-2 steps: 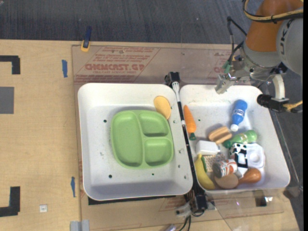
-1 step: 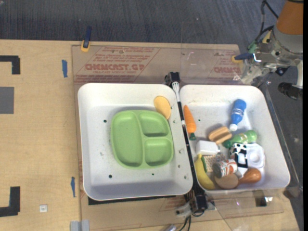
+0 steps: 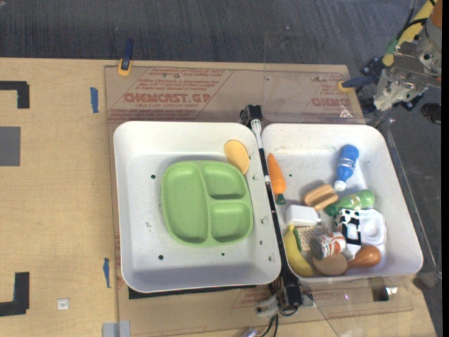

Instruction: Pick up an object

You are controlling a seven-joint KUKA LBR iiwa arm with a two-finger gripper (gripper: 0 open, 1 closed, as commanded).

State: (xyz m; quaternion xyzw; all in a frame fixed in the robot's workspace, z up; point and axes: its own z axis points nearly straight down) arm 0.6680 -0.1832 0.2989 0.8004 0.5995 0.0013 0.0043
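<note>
The robot's pincer [image 3: 394,93] is a pale grey metal assembly made of small blocks and brackets, with whitish parts at its lower end. Above it, the wrist section is grey and carries yellow and orange patches. Thin dark cables run beside this section. Finer details are too blurred to tell.

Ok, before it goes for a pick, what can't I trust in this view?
- Gripper: at the camera view's top right corner, small and cluttered; finger state unreadable.
- Right bin pile: the banana is partly covered by the items stacked on it.
- Can: label too small to read.
</note>
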